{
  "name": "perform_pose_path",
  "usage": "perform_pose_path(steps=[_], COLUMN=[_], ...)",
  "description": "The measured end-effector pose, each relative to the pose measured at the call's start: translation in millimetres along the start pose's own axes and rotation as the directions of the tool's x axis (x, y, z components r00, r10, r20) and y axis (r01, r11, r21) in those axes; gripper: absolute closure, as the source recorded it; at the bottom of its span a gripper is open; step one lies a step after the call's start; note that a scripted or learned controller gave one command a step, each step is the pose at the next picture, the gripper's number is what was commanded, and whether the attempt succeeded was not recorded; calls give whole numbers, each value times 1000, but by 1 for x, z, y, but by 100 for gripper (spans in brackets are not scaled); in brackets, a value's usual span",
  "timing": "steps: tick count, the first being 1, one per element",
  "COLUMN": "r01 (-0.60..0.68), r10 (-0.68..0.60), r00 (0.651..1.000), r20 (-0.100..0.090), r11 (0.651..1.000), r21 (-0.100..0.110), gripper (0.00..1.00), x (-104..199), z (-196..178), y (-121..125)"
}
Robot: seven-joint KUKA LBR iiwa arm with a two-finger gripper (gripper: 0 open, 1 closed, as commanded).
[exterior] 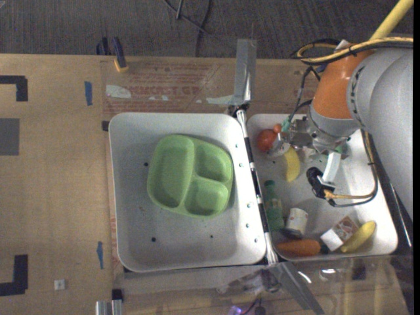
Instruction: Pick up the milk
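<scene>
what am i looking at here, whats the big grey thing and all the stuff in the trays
The big grey thing with the orange band is a robot arm, reaching in from the right. One camera looks down from above the bench. Its pincer hangs over the right bin, near a tomato and a yellow piece of fruit. That bin also holds a green bottle, a small can, a carrot, a banana and a small milk carton, which the arm should pick up. The left bin holds a green divided plate.
</scene>
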State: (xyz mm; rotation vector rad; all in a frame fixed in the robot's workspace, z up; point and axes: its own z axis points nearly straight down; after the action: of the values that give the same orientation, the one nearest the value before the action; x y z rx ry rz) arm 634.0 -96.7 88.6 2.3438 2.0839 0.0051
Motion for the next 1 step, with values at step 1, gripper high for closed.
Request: perform_pose_path(steps=[1], r01=[-22], r10=[22], r00=[1000], r20=[-1], r11=[1000], r21=[8], gripper=[0], x=[-53], z=[-11], y=[-67])
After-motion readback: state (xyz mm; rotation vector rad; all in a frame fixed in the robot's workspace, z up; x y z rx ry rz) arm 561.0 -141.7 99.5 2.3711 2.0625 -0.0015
